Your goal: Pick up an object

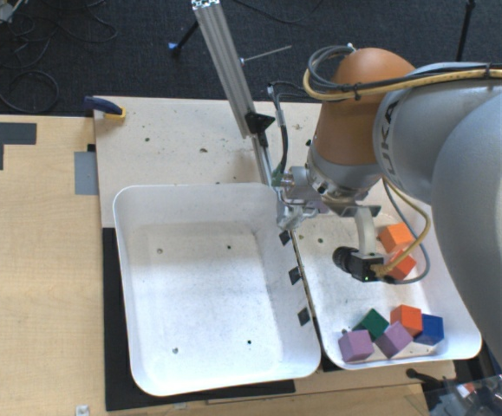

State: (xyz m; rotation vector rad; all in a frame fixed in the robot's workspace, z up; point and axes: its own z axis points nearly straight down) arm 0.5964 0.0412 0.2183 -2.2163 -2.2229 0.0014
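Note:
Several small blocks lie in the right bin (459, 341). An orange block (396, 236) rests by the right wall, with a second orange one (405, 268) just below it. At the near end a green block (374, 322), a red-orange block (407, 318), a blue block (431, 328) and two purple blocks (355, 345) (394, 339) huddle together. My gripper (292, 206) hangs low at the far left of this bin, close to the wall shared with the left bin, well apart from all the blocks. I see nothing held in it.
The left bin (146, 199) sits beside the right one, and black clips (295, 275) line their shared wall. A slanted aluminium bar (230, 63) rises behind the gripper. A blue and yellow clamp (103, 106) lies at the bench's far left corner.

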